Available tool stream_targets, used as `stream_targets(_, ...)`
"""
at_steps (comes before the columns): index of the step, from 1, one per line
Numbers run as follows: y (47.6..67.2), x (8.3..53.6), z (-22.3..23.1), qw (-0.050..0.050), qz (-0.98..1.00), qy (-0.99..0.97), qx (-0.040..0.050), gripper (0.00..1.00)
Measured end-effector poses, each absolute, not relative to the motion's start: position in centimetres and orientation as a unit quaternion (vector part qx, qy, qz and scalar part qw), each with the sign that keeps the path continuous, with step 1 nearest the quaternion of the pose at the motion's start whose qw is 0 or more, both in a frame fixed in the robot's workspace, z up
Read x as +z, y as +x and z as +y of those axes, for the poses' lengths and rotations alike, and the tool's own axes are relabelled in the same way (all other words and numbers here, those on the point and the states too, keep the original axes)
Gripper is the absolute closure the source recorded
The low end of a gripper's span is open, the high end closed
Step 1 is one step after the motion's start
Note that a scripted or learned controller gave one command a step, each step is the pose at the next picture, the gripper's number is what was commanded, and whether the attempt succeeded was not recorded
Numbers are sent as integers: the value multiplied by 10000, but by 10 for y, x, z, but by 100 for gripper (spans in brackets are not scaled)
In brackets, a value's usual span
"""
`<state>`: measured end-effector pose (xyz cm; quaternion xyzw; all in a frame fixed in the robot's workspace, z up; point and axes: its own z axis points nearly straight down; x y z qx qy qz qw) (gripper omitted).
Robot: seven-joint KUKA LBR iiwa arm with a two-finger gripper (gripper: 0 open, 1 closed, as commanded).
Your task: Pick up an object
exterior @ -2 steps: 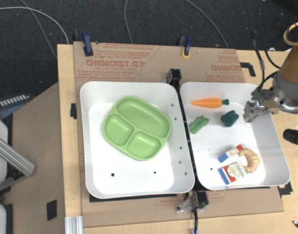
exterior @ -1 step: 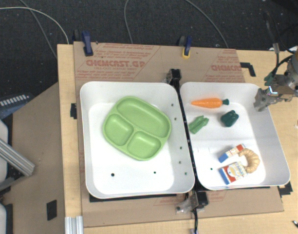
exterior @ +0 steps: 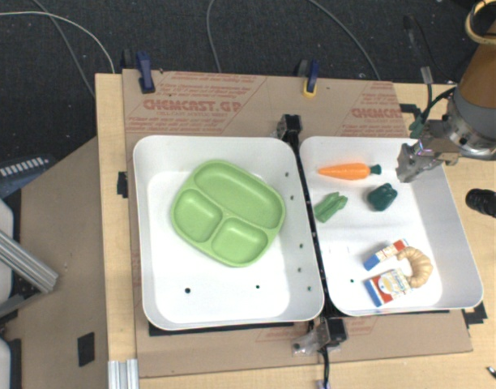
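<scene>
A: Left white bin [exterior: 151,217]: green three-compartment plastic plate [exterior: 228,211]. Right white bin [exterior: 451,217]?

B: Orange toy carrot [exterior: 343,170], two green toys, cartons, a croissant. The grey gripper [exterior: 410,164] hangs at the far rim, beside the carrot; finger state cannot be told

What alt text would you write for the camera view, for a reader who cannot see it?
A grey robot arm's claw hovers over the right bin, near an orange carrot, two green toys, a croissant and small cartons. The left bin bears a green divided plate.
</scene>
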<state>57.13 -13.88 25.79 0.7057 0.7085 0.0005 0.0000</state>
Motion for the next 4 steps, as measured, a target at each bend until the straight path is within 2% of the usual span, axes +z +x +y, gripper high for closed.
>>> stream_targets(1, 578, 249, -82, -4, 7089, 7054, 3, 100)
stream_targets(3, 562, 229, 9, -6, 7085, 7057, 0, 100)
stream_targets(4, 562, 217, 63, -8, 7088, 7054, 1, 100)
